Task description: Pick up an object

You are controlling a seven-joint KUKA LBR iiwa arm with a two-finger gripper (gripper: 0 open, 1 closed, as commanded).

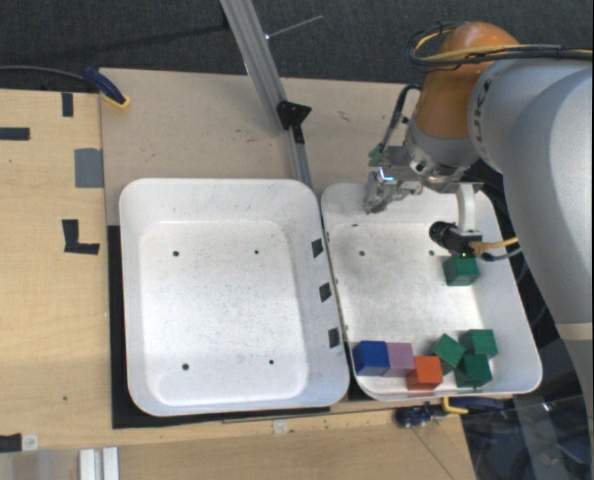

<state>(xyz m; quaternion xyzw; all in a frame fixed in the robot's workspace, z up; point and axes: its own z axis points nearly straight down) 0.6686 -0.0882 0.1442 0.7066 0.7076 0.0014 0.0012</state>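
My gripper [379,198] hangs over the far left corner of the right bin [397,268], with the grey arm and its orange band rising behind it to the right. Nothing shows under it. A green block [461,269] lies alone near the bin's right wall. Along the near wall sit a blue cube [371,356], a purple cube [401,355], an orange cube [426,370] and three green blocks [467,356] bunched in the near right corner.
The left bin [217,298] lies beside the right one. A slanted metal bar [262,58] runs down to the gap between the bins. A black cable end [445,234] hangs over the right bin near the lone green block.
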